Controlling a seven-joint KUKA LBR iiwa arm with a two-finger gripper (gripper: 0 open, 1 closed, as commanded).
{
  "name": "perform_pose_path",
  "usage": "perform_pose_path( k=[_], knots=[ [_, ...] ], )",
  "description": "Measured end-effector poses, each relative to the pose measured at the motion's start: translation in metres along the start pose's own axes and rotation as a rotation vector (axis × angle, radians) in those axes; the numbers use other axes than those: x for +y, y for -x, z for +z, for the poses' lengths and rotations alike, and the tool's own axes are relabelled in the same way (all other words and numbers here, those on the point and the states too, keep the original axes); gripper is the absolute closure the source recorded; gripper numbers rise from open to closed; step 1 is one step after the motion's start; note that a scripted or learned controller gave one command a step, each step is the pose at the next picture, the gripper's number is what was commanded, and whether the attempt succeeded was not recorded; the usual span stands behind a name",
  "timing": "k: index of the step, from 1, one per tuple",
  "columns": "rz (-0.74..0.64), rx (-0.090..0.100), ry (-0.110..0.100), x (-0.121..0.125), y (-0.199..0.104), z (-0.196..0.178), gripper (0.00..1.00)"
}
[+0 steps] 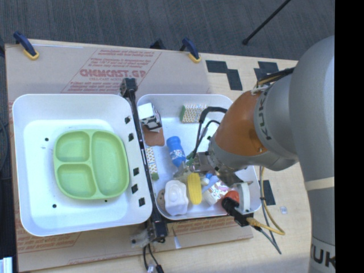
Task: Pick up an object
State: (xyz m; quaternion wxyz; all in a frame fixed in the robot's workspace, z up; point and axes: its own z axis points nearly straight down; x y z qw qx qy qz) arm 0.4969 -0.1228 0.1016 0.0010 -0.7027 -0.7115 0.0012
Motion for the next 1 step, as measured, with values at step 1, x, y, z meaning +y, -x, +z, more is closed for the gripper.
perform_pose_path(
  k=[1],
  knots=[
    [0.005, 0.0, 0.005, 0.0555, -0.0534, -0.1397, 1.0]
  ],
)
